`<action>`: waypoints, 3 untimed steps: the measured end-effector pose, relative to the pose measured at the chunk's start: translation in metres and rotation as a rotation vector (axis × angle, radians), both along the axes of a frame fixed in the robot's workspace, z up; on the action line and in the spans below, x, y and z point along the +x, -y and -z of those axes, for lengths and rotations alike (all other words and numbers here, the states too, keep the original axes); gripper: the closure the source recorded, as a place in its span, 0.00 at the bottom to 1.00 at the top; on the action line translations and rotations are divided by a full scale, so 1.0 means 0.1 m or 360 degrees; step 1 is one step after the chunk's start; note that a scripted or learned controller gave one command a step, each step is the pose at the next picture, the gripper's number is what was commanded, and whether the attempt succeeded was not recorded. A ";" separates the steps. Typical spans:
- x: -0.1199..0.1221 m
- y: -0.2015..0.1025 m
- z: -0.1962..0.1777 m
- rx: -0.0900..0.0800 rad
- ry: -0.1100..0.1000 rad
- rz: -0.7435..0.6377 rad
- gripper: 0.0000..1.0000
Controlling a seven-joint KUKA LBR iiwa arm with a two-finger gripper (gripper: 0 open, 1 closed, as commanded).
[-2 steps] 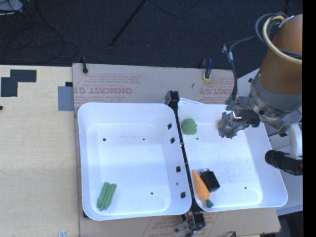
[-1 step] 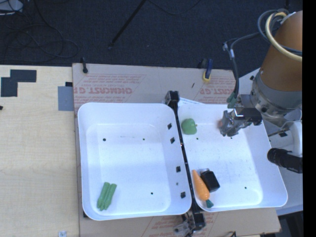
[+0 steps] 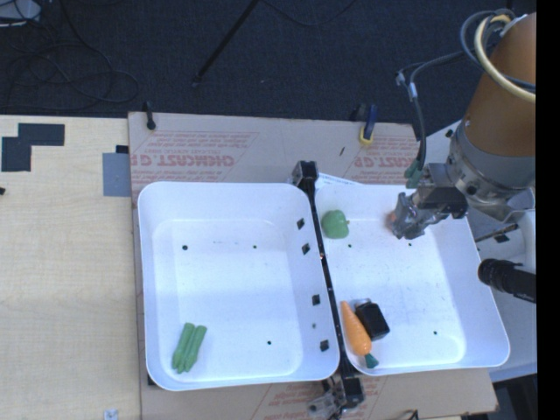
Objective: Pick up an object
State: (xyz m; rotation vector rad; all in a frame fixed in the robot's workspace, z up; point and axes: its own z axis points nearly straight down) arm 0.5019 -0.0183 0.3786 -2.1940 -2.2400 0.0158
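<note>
Two white bins (image 3: 223, 201) rest on printed cardboard (image 3: 227, 151) over a wooden bench (image 3: 61, 278).

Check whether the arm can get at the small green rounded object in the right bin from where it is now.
Probably yes. The small green rounded object lies alone on bare floor of the right white bin, level with the end effector, with nothing between them.

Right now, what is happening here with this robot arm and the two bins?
The arm reaches in from the right, and its gripper sits low over the back of the right bin. A green toy lies to its left, and a carrot and a black block lie near the front. A green bean pod lies in the left bin. Nothing looks lifted yet.
</note>
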 end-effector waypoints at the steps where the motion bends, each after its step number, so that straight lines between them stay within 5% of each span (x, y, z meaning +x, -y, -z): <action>1: -0.26 -0.78 -1.26 0.0011 0.0035 0.0019 1.00; 2: -0.14 -1.33 -1.61 0.0006 0.0019 0.0024 1.00; 3: 0.13 -2.06 -1.57 0.0003 0.0010 0.0022 1.00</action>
